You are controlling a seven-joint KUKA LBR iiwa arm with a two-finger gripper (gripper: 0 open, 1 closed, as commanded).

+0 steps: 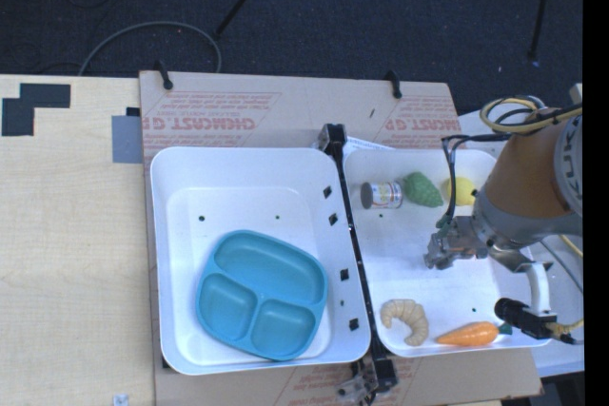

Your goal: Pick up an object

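The right bin [409, 233] holds a small can lying on its side [383, 195], a green leafy toy [422, 189], a yellow piece [461, 191] partly hidden by the arm, a cream shrimp toy [407, 319] and an orange carrot [468, 334]. My gripper [445, 252] hangs low over the bin's middle, right of centre, apart from all of these. It sits below the green toy and above the shrimp. Nothing shows between its tips.
A blue divided plate [262, 294] lies in the left bin [181, 204]. A black divider [344, 242] runs between the two bins. Cardboard [285, 114] backs the bins, and a wooden bench top [67, 252] spreads to the left.
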